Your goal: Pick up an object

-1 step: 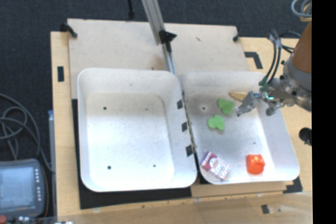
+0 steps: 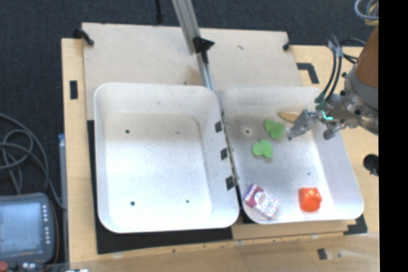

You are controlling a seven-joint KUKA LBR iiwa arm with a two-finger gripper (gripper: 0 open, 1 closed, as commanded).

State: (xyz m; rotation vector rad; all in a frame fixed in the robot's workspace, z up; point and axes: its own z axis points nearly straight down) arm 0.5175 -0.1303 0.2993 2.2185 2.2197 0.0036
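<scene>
Two green pieces lie in the right bin (image 2: 344,165): one green piece (image 2: 275,129) near the middle of its far half, a second green piece (image 2: 262,150) just below it, close but apart. A tan object (image 2: 290,116) sits near the far wall, just right of the upper green piece. An orange block (image 2: 310,199) rests near the front rim, and a red-and-white packet (image 2: 261,202) lies at the front left corner. The gripper (image 2: 312,124) hangs over the bin's right side, beside the tan object; whether it is open or holding anything cannot be told. The left bin (image 2: 108,105) sits alongside, touching the right one.
</scene>
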